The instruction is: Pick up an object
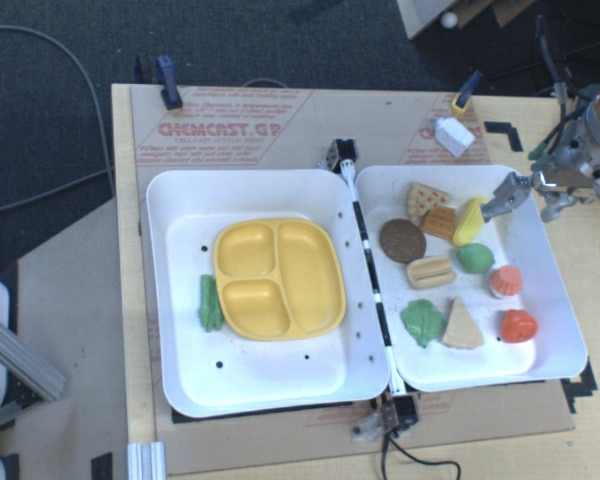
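The grey metal two-finger gripper (507,196) hangs at the upper right rim of the right shallow white plastic bin (565,313), its dull finger slanting down toward the toys; nothing shows between its fingers, and whether they are spread or closed cannot be told from this angle. Just beside its tip lies the smooth yellow banana-shaped toy (469,221), touching the ridged orange-brown block (440,224), with the tan waffle-patterned cracker (425,199) above that. Left of them sits the flat round dark brown cookie (403,239), and below it the tan hot-dog bun toy (430,271). The glossy green ball-shaped toy (475,258) rests under the banana, near the small red-and-white rounded toy (506,282). Lower down are the shiny red tomato-like toy (518,325), the pale tan wedge-shaped piece (463,326) and the crinkled green leafy toy (422,319), the last two touching. In the left shallow white plastic bin (180,368) a smooth yellow three-compartment plastic tray (278,276) lies in the middle, with a slim green pod-shaped toy (211,303) just beside its left edge. Both bins stand on a flat brown cardboard sheet printed in red (220,126).
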Motion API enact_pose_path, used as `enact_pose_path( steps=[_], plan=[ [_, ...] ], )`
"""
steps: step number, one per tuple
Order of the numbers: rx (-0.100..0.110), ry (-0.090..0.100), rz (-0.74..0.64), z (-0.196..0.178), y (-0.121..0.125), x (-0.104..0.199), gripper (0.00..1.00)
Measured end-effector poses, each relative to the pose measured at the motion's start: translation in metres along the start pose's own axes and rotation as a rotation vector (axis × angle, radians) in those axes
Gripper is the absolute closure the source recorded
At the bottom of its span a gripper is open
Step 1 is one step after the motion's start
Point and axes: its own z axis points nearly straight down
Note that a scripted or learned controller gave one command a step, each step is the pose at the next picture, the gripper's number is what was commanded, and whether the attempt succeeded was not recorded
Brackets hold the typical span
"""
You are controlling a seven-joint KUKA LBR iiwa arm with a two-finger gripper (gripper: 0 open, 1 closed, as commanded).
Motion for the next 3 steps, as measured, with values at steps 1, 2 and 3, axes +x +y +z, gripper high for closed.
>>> enact_pose_path(
  steps=[1,2,3],
  plan=[
    [0.002,0.001,0.0,0.079,0.041,-0.015,0.0],
    [-0.005,-0.002,-0.001,0.184,0.071,-0.027,0.0],
    [-0.009,-0.001,-0.001,0.173,0.072,-0.026,1.0]
  ],
)
